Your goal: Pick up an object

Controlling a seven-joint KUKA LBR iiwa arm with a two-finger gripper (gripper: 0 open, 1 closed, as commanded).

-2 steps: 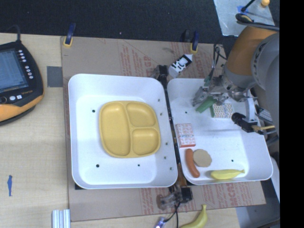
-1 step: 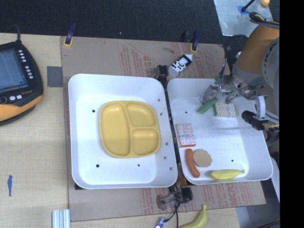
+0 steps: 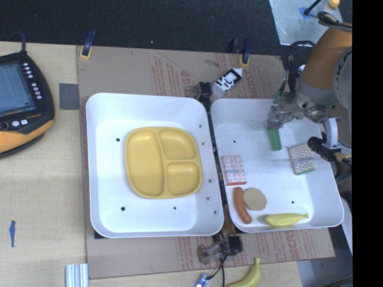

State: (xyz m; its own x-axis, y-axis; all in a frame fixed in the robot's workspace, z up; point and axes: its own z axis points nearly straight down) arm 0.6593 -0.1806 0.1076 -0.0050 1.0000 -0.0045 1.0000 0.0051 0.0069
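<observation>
Handheld control pad (image 3: 21, 103) cut off at left edge, second banana (image 3: 250, 275) cropped at bottom edge, green marker's (image 3: 274, 139) top hidden under gripper (image 3: 280, 119), small packet's (image 3: 233, 169) print too small to read

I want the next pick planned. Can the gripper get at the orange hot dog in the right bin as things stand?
Probably yes: the orange hot dog lies uncovered, though a round tan cookie touches its side and the bin wall is close.

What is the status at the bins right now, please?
Hand low in right bin, directly over green object; grip unconfirmed. Sponge, packet, hot dog, cookie, banana lie apart.
</observation>
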